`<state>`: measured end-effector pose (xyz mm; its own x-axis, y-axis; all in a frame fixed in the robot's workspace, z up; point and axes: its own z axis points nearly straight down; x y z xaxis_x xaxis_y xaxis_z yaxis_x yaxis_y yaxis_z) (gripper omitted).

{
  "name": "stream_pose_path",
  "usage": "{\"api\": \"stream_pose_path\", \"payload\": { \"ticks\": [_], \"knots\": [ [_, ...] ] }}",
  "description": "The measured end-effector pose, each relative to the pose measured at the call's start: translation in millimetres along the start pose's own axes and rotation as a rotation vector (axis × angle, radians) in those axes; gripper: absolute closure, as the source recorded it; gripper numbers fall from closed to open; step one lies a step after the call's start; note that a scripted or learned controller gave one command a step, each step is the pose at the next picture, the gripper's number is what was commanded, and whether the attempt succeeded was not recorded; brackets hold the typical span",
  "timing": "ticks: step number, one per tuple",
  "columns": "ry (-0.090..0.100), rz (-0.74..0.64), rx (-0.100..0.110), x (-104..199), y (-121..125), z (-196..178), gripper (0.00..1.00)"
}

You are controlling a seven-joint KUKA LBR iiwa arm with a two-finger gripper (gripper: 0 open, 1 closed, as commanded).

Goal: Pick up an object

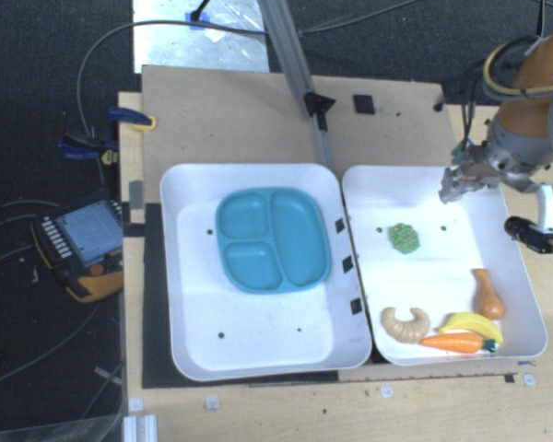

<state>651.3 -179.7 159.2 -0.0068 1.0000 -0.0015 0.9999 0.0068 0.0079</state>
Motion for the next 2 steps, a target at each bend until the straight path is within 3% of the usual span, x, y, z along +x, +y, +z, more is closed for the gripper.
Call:
{"api": "stream_pose_path", "payload": {
  "ticks": [2],
  "knots": [
    [-0.001,-0.001,-0.001,-3,14,-115,1.0]
  ]
}}
